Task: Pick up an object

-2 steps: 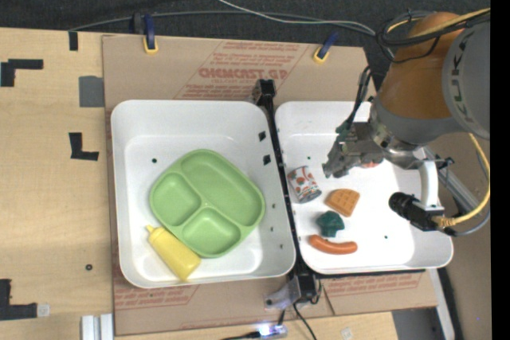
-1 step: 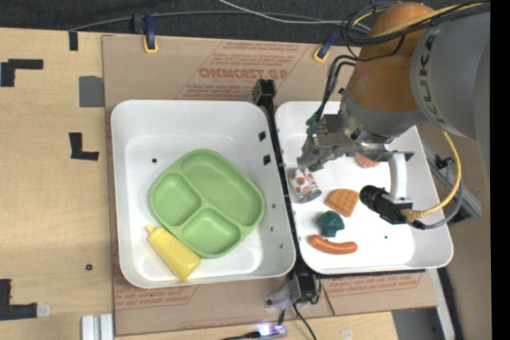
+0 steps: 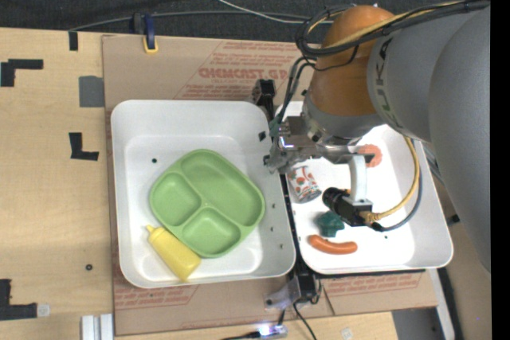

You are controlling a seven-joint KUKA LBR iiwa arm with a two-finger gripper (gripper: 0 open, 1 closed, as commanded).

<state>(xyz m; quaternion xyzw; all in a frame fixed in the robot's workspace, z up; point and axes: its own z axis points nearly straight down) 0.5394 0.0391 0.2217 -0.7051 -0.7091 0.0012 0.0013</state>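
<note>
A: Right bin (image 3: 434, 247) — candidates for pickup?
B: A white cup with red print (image 3: 304, 182) lies on its side near the bin's left wall. Below it, a small dark green piece (image 3: 331, 224), then an orange-red sausage shape (image 3: 333, 245) flat on the floor near the front edge. Something orange-pink (image 3: 370, 154) shows by the wrist.
A: Gripper?
B: Gripper (image 3: 287, 155) hangs over the divide between the bins, just above the cup. Jaws are hidden under the arm's body; I cannot tell their state. Nothing visibly held.
A: Left bin (image 3: 127, 171)?
B: Green divided plate (image 3: 207, 203) in the middle — yellow bottle (image 3: 172, 252) touching its lower-left rim, lying down.
A: Surroundings?
B: Cardboard sheet (image 3: 215, 72) under both bins.
</note>
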